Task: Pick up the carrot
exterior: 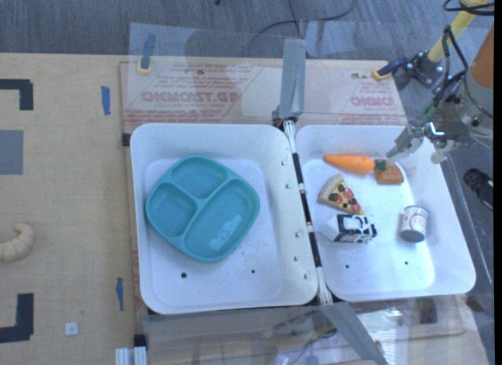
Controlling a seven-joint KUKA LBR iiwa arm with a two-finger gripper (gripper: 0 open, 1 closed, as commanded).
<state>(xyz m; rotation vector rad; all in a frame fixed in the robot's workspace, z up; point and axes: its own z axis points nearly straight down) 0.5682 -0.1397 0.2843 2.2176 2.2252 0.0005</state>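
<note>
In the camera view, the carrot (350,164) is lying in the right-hand bin (451,273), near that bin's far edge and somewhat toward its inner wall, with its long axis running nearly parallel to the far edge: the pointed orange tip is facing the divider between the two bins and the green top is facing the outer side. A small brown block-shaped toy (388,173) is sitting just beside the green end, seemingly touching it. The claw (420,142) is hanging over the far outer corner of the same bin, fingers (401,145) spread apart and pinching nothing. The relation that matters is this: the carrot is lying from the claw toward the divider and slightly toward the near edge, close by but not under it. Since the carrot is stretching crosswise along the far edge, I judge the fingers would want to straddle its thick middle across that axis, keeping away from the brown toy. Also resting in this bin are a pizza slice toy (340,195), a small black-and-white carton (354,228) and a small can (413,224), all nearer the front; a teal divided plate (202,207) is lying in the left bin (157,277).
</note>
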